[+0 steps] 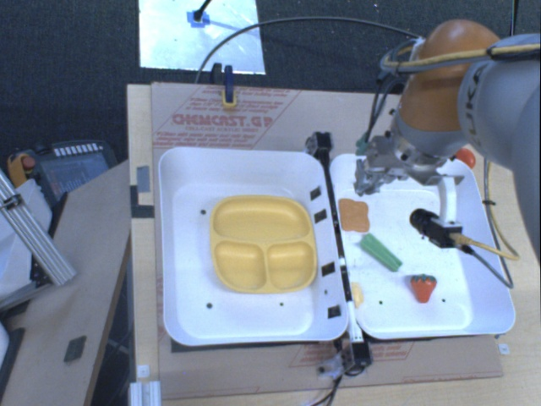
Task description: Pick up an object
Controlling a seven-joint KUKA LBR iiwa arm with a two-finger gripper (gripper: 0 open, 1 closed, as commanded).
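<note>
my gripper (pixel 369 178) hangs low in the right bin (pixel 478 315), just behind the toast (pixel 354 216), likely lining up that pick; can't tell if it's released or clenched

Left bin (pixel 182 227): a yellow divided tray (pixel 262 244) takes up the middle. Bare floor runs as a band around it, widest along the far and near walls.

Right bin (pixel 486 311): the far-left corner is taken by the gripper (pixel 369 180), with the arm (pixel 448 83) above it. A brown toast-like piece (pixel 354 216), a green block (pixel 381 253) and a toy strawberry (pixel 423 288) lie apart in a slanting row. A small yellow piece (pixel 357 294) sits against the left wall. Bare floor is in the near-right corner and along the near strip.
</note>
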